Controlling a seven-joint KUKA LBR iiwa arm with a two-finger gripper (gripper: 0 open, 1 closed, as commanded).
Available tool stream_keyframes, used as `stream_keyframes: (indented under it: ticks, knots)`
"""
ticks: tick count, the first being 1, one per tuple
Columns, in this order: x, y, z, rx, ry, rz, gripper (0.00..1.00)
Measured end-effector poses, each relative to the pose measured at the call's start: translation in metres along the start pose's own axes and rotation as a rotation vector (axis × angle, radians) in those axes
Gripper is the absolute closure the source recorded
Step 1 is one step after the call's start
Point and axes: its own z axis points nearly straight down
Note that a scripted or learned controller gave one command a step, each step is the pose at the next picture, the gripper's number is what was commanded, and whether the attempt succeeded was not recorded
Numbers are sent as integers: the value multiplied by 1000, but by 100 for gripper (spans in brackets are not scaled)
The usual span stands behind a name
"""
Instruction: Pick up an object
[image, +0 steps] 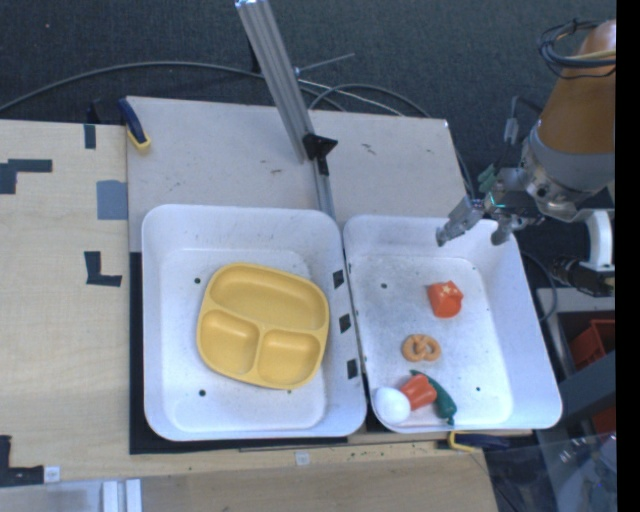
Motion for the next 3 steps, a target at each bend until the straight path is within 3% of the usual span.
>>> stream_keyframes:
  ticks: [1, 3]
  knots:
    - [0, 0, 0, 0, 0, 0, 0]
    - [2, 11, 115, 6, -1, 1, 0]
